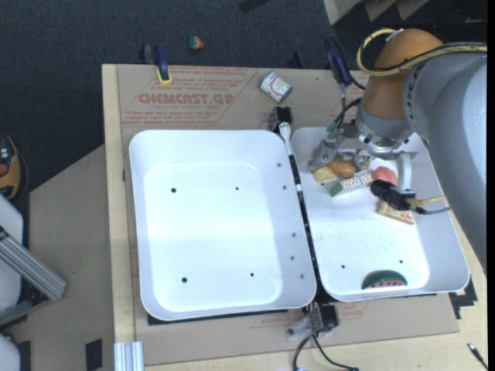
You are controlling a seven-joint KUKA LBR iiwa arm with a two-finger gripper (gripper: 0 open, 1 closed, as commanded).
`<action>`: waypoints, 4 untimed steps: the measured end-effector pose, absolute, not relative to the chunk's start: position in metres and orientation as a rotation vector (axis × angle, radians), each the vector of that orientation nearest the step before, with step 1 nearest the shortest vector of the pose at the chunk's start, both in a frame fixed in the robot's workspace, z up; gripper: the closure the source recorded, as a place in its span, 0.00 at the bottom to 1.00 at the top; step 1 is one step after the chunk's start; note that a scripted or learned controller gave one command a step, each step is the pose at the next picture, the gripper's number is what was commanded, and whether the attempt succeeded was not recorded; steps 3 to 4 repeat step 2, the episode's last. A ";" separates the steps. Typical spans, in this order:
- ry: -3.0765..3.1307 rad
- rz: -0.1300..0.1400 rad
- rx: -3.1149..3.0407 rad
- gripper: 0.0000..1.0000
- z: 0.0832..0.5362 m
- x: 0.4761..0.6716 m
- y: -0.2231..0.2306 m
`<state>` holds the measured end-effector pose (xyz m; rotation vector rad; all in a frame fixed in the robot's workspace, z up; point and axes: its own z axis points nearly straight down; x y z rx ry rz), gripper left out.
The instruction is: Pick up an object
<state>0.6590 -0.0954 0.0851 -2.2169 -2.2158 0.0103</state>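
Wooden desk (116,207) bearing two white bins. In right bin (387,242), hand (346,151) poised directly over clustered objects (344,172) at far-left corner; grip state impossible to tell.

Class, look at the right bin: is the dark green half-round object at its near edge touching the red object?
Apart. The camera view shows bare white bin floor between the dark green half-round object and the red object.
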 end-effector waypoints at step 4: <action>-2.225 -0.004 -2.215 1.00 0.190 0.604 -0.036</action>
